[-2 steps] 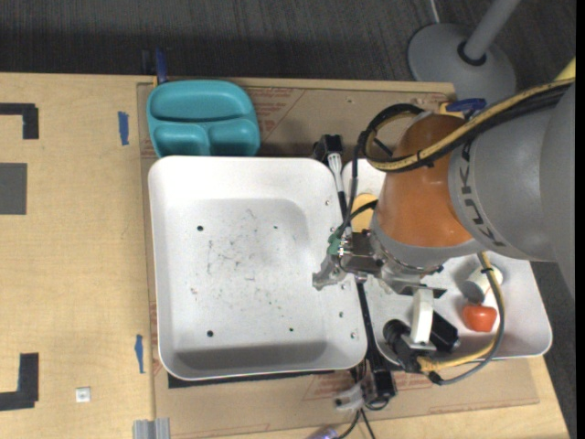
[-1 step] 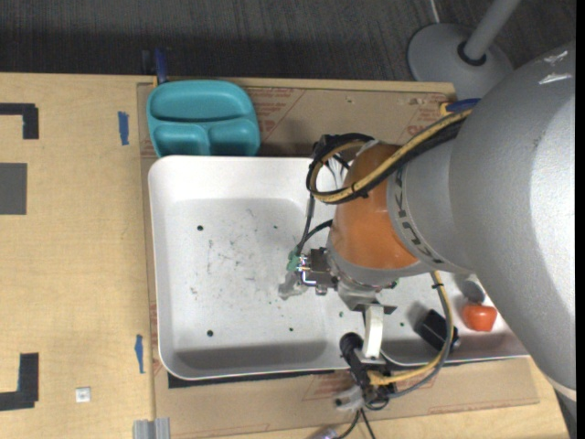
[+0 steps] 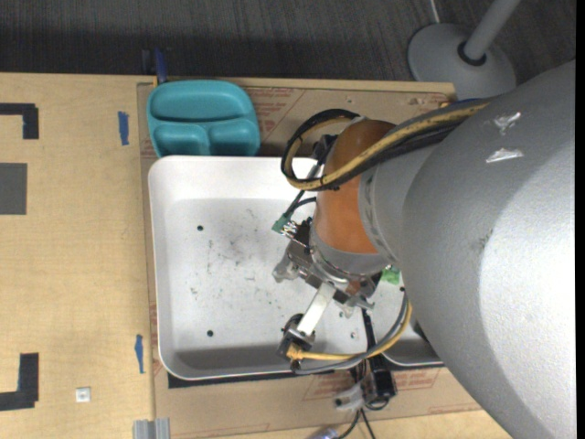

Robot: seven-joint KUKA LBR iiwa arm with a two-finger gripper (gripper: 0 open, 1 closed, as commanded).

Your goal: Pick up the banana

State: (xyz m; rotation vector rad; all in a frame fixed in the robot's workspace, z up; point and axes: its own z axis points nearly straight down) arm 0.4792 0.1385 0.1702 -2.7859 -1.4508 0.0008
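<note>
Tan bench with black tape marks and bits of blue tape runs across the left of the camera view, and dark carpet lies beyond it, where a grey round-footed stand rises at the upper right. On the bench, the left bin is white and shallow, with a floor scuffed by grey smudges. A teal divided tray sits just beyond its far rim. The grey arm reaches in from the right and covers most of that side, with its orange band above the left bin's right part. The gripper hangs below the band over the bin floor (seen from above and largely hidden by the wrist), so I cannot tell whether it is wide, narrow or holding anything. Where the banana lies cannot be told from this angle. A small green scrap beside the wrist is too small to identify.
</note>
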